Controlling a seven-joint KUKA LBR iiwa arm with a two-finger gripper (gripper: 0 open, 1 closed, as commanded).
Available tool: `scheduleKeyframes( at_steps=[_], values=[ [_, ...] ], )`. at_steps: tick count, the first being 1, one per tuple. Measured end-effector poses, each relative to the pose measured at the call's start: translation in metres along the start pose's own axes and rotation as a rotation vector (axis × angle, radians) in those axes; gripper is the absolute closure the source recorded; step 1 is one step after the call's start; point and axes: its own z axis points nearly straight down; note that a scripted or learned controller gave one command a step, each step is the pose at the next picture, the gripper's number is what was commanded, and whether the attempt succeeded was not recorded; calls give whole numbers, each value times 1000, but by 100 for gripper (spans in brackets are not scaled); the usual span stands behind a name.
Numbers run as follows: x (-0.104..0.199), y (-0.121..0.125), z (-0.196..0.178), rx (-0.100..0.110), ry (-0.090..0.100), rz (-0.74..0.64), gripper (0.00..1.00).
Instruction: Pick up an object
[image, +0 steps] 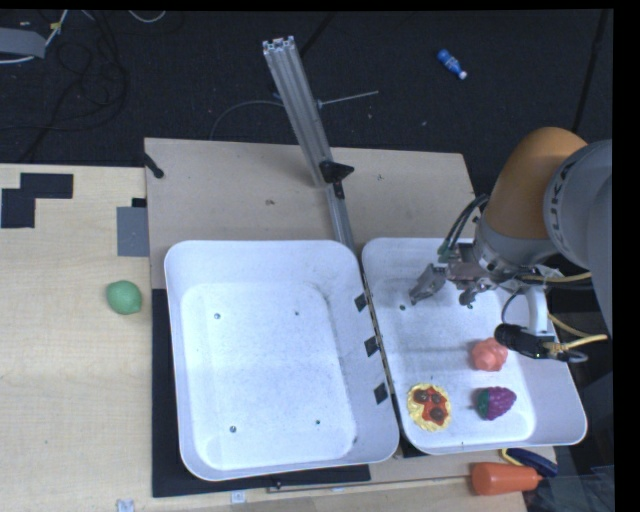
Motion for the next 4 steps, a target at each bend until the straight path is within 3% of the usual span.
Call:
scheduleKeyframes(
  at_steps=[1, 2, 3, 4],
  values=[
    [-1, 1, -12, -3, -1, 2, 100],
    [3, 1, -74, -9, -1, 0, 100],
    [2, 1, -88, -5, -1, 1, 100],
    [61, -12, -85, -3, 1, -4, 100]
  ],
)
